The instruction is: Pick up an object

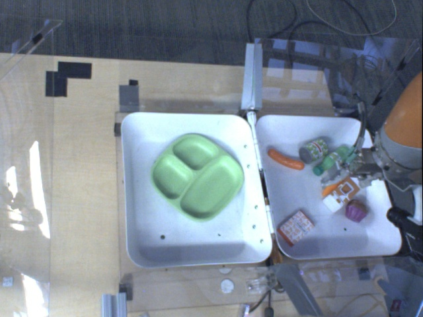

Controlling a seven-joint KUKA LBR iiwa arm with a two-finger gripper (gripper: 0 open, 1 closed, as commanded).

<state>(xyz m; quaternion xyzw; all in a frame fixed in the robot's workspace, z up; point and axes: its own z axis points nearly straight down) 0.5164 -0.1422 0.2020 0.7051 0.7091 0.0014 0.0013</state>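
The right bin [310, 197] holds several small objects. An orange carrot-like piece [285, 159] lies at its left. A grey can [314, 149] and a green bottle [332, 160] lie near the middle. An orange and white carton [342, 191], a purple item [356, 211] and a red patterned box [295, 227] sit toward the front. My gripper [355, 168] hangs low over the right side of this bin, just above the carton and beside the green bottle. Nothing is visibly held in it.
The left bin [142, 230] bears a green divided plate [197, 176] in its middle. The arm's orange band [406, 121] and grey wrist come in over the right bin's right rim. A metal divider [251, 78] stands behind the bins.
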